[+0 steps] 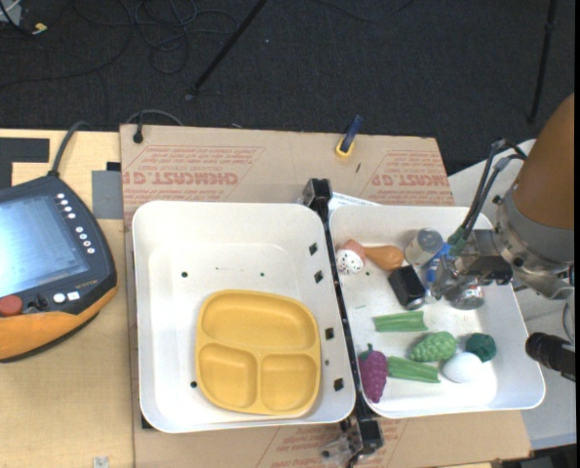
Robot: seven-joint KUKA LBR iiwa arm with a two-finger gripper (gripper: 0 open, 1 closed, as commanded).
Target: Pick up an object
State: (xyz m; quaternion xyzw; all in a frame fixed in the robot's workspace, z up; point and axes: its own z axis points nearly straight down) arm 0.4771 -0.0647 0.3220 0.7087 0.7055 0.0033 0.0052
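Right bin (523, 378) on the worktop: claw (455, 286) low at the bin's right side, near a black block (406, 286); whether it is open or closed cannot be told. The block looks light, stiff and smooth; its long flat sides probably offer the surest hold.

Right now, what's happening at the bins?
The KUKA arm reaches in from the right, its claw low over the right bin, near a black block and a grey cylinder. Nothing is visibly held. Toy food lies in that bin: purple grapes, green pieces, a white ball. The left bin holds a yellow divided plate.
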